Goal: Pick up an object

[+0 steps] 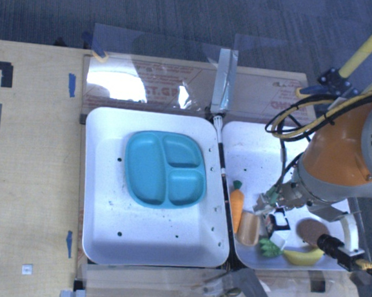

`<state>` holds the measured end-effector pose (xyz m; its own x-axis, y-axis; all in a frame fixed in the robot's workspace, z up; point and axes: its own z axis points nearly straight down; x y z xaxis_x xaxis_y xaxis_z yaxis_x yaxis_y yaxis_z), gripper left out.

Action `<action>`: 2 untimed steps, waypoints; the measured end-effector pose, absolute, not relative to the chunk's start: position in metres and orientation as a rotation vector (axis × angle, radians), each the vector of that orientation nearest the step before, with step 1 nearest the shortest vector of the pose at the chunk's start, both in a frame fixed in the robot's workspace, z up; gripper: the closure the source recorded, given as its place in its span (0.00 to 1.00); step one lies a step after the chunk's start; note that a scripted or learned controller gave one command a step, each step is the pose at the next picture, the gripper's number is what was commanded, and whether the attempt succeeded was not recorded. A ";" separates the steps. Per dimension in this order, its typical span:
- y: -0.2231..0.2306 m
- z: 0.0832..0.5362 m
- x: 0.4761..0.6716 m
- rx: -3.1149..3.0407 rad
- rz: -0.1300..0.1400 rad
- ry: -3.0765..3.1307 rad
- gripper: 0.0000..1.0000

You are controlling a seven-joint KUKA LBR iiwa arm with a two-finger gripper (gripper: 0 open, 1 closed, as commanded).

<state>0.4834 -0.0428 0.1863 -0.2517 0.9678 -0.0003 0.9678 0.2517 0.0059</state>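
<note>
One hand (272,210) above carrot (236,206)

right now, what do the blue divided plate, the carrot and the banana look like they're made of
Blue divided plate: looks like moulded plastic, one even turquoise colour with a soft sheen and rounded compartment edges.
Carrot: probably toy plastic, uniform orange with a tidy green top.
Banana: likely toy plastic too, smooth flat yellow; too small to be sure.
</note>
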 end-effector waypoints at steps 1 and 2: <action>-0.019 0.200 0.529 1.720 0.002 2.625 1.00; 0.025 0.295 0.562 1.612 0.014 2.686 1.00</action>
